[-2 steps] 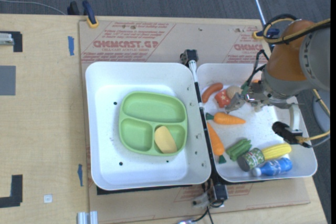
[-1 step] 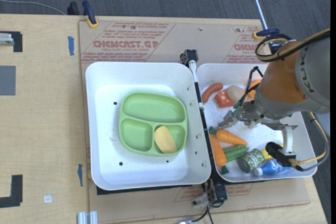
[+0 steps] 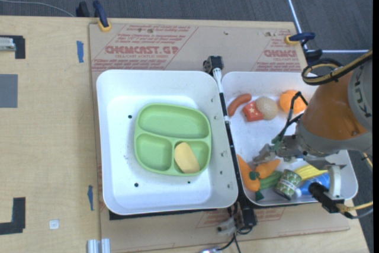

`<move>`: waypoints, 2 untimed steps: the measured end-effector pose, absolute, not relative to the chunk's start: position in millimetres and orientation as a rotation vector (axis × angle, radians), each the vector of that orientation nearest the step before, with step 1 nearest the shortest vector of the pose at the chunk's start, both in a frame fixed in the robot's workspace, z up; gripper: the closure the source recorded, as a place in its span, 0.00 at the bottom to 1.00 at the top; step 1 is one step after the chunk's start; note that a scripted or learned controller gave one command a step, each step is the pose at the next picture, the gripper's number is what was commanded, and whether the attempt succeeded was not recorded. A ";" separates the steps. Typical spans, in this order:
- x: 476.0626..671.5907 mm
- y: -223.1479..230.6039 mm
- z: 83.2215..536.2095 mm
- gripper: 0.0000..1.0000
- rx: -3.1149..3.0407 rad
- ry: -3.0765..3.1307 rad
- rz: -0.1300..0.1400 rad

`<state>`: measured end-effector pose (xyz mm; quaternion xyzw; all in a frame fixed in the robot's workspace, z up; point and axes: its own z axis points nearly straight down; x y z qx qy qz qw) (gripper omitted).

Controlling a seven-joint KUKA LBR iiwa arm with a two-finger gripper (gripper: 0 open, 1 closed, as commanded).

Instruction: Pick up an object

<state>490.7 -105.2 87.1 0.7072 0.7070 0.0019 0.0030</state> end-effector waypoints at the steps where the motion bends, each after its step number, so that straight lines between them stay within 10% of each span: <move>1: 482.6 -102.3 87.4 0.00 2.216 2.213 0.009; 2: 483.6 -103.3 98.1 1.00 2.213 2.208 0.010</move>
